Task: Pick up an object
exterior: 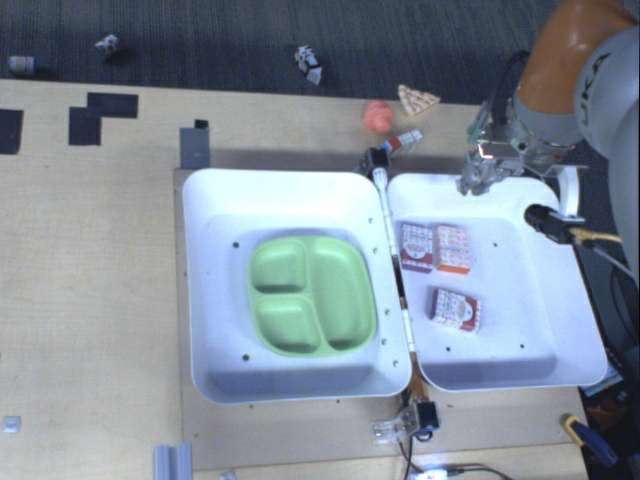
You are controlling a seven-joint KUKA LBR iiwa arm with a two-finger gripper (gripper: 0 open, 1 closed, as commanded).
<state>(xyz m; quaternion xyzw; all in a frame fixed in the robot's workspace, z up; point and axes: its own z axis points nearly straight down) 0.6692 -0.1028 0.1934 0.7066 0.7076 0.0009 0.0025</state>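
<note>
The gripper [484, 180] is small and blurred against the rim of the right bin [560, 363], so how its fingers stand cannot be told; the arm [585, 63] above and right of it is cut off by the top and right edges; the printing on the three packets [435, 247] below and left of the gripper is too small to read; the little things [309, 64] on the dark floor far up-left of it are too small to name.

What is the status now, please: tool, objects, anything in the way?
Tool over right bin's far edge, nothing seen in it. Three small packets lying in right bin, untouched. Green tray in left bin. Path to packets looks clear.
</note>
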